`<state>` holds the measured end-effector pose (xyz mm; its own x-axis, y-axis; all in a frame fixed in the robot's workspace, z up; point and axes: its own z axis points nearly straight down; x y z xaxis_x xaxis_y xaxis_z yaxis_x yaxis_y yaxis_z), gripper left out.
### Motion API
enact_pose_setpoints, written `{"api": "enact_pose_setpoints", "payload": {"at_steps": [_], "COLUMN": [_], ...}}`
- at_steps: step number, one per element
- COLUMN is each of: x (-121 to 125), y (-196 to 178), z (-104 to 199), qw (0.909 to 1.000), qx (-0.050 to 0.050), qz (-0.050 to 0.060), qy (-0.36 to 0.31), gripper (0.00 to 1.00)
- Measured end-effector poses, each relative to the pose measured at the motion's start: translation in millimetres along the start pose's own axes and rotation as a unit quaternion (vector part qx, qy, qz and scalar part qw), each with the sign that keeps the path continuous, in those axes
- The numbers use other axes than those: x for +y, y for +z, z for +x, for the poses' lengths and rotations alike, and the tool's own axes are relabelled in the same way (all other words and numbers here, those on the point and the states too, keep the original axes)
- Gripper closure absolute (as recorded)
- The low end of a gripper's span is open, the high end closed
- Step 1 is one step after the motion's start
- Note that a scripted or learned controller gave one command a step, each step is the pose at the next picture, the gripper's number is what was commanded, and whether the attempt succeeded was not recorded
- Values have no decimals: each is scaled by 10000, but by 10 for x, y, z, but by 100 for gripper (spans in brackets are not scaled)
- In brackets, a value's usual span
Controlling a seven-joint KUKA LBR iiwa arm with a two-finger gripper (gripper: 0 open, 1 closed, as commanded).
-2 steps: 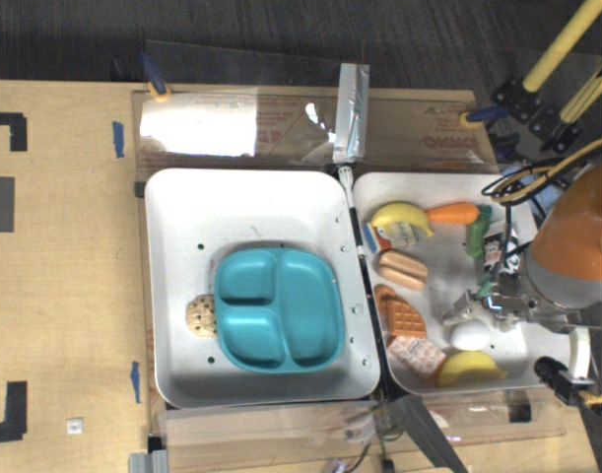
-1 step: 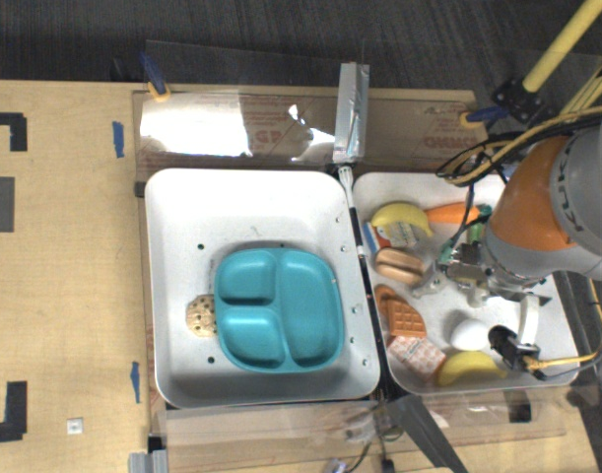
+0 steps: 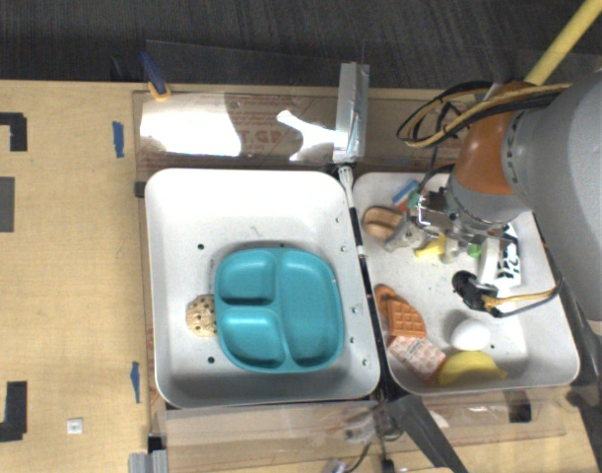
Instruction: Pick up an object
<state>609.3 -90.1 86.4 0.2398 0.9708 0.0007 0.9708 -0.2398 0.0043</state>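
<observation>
Down in the right bin (image 3: 557,358), the likeliest target is the small yellow piece (image 3: 431,249) lying on the floor near the bin's upper middle, just under the gripper (image 3: 448,233). From the claw it sits a touch toward the left and toward the near side, practically touching the tool's underside. It's too small and too shadowed to read a long axis, so I won't call one. Whether the claw is open or closed, I cannot tell; the wrist housing and cables cover it, and nothing is visibly held.

Just to the left there's a brown bun-shaped item (image 3: 381,222), near the wall between the bins. Below, a waffle-textured orange piece (image 3: 400,313) runs lengthwise top-left to bottom-right. Further toward the near edge: a white ball (image 3: 470,336), a yellow lemon-like fruit (image 3: 468,367), and a pale packet (image 3: 415,353) at the corner.

Over in the left bin (image 3: 172,205), a teal divided plate (image 3: 278,308) with a cookie (image 3: 201,315) touching its left rim, well apart from the arm.

Writing? A black-and-white printed item (image 3: 507,261) sits right of the gripper, but the marks aren't legible. No brand I can read.
</observation>
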Motion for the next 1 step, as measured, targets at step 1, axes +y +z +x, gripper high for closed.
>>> {"api": "enact_pose_setpoints", "payload": {"at_steps": [1], "x": [475], "y": [57], "z": [-83], "qw": [9965], "qx": [27], "qz": [390], "qy": [-744], "gripper": [0]}}
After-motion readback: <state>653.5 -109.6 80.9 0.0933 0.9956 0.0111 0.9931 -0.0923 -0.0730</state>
